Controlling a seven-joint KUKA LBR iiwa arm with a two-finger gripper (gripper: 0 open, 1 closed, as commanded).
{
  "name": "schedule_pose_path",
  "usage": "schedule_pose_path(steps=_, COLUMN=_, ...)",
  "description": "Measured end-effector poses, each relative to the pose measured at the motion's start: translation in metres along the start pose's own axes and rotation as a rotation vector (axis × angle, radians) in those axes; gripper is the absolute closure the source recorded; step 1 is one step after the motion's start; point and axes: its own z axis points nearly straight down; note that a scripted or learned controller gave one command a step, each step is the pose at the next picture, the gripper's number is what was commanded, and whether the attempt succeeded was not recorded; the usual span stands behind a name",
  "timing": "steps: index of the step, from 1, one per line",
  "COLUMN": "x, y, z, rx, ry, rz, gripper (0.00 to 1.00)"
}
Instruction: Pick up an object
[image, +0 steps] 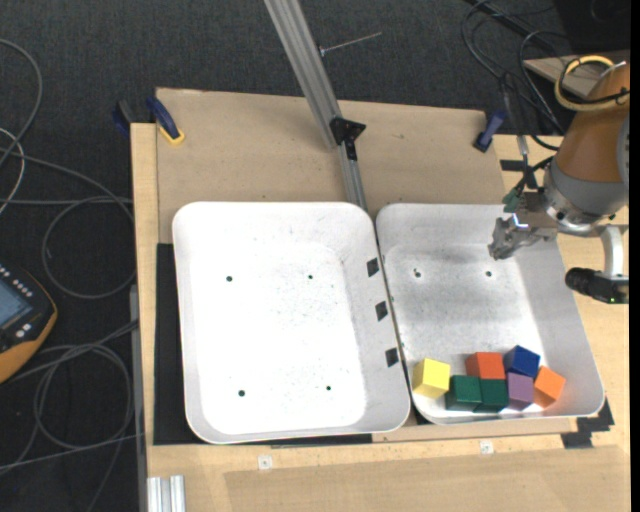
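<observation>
The tool (507, 238), its state impossible to tell, hangs over the right bin (440, 300) far from the blocks (490, 381) packed tightly at the near edge, so a descent may grasp nothing or jam between neighbours.

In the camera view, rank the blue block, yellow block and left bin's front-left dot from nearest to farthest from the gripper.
From the gripper:
1. Blue block, front of the right bin.
2. Yellow block, left end of the block cluster.
3. Front-left dot, in the left bin.
</observation>
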Motion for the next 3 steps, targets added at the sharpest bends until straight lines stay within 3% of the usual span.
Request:
schedule_pose_path(steps=2, x=-0.002, y=0.002, z=-0.092, rx=-0.001, ry=-0.001, rz=0.0, gripper=1.0)
schedule_pose_path(steps=3, x=0.054, y=0.007, z=-0.102, rx=0.002, ry=0.003, rz=-0.005, gripper=1.0)
